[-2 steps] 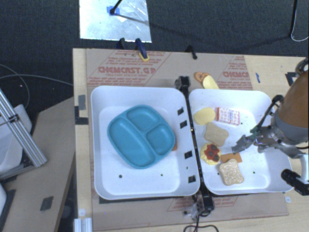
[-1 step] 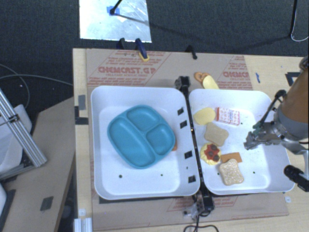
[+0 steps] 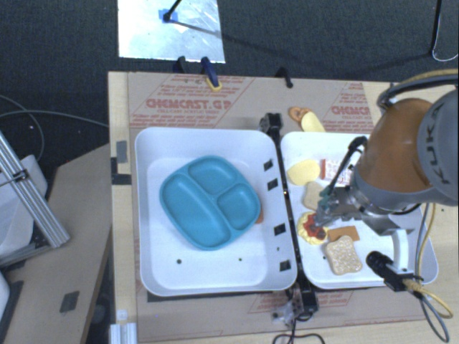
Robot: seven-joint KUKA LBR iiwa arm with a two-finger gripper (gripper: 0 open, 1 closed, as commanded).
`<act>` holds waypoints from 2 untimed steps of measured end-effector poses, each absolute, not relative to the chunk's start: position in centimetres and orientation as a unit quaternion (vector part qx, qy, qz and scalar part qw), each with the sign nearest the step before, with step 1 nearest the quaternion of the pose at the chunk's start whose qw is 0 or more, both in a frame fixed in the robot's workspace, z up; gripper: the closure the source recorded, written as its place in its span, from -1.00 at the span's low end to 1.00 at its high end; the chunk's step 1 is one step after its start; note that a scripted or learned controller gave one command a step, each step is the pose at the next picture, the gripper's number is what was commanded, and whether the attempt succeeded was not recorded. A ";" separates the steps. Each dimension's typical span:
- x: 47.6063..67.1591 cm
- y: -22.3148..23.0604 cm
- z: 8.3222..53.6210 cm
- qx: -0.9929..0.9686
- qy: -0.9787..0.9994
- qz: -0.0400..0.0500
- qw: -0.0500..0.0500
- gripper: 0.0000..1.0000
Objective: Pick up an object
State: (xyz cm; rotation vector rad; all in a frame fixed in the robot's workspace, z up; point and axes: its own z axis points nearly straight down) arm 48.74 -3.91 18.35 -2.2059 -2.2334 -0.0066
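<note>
The arm reaches over the right bin (image 3: 430, 264), its gripper (image 3: 320, 219) low among a cluster of toy food, above a red and yellow piece (image 3: 313, 232); I cannot tell whether it grips anything. A slice of bread (image 3: 343, 255) lies just beside, and a blue divided plate (image 3: 209, 201) sits in the left bin (image 3: 154, 264).

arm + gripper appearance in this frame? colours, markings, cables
Grey KUKA arm with a broad orange band above the wrist and dark lettering on the grey shell. Small dark metal two-finger gripper below; black cable runs alongside, with yellowish cabling lower right.
</note>
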 end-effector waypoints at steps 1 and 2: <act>50.4 2.8 24.0 -0.703 -0.711 -0.004 -0.001 1.00; 48.8 8.2 34.4 -0.703 -0.711 -0.007 -0.003 1.00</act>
